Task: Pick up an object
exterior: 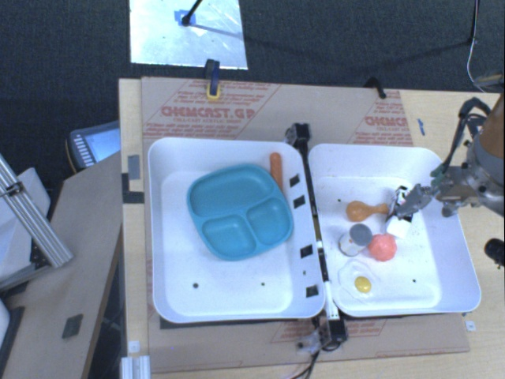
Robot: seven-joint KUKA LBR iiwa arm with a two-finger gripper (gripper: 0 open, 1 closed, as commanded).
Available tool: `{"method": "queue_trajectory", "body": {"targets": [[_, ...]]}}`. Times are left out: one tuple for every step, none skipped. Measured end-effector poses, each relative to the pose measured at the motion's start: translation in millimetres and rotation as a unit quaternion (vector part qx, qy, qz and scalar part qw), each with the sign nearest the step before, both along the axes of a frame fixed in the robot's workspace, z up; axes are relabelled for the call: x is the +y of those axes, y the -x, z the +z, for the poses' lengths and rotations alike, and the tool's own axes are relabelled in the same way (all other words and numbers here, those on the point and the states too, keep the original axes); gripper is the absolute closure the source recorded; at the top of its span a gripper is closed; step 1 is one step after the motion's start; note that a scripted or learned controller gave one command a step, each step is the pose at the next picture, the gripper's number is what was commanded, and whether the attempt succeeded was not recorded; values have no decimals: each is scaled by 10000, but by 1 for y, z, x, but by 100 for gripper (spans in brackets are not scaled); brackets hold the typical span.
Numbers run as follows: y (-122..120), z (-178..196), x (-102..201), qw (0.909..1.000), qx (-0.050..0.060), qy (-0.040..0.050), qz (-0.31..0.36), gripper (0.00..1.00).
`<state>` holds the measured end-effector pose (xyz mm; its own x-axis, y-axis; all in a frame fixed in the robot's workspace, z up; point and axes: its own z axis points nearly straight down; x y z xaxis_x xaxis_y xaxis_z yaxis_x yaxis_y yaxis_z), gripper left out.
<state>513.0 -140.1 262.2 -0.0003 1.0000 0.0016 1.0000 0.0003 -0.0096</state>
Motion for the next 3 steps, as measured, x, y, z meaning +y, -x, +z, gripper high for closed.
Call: {"method": "queue_trajectory", "body": {"targets": [[-2, 6, 0, 10000, -58, 10, 15, 0], [-5, -50, -9, 10000, -35, 6, 1, 0], [-7, -92, -9, 10000, -33, 2, 4, 0]]}}
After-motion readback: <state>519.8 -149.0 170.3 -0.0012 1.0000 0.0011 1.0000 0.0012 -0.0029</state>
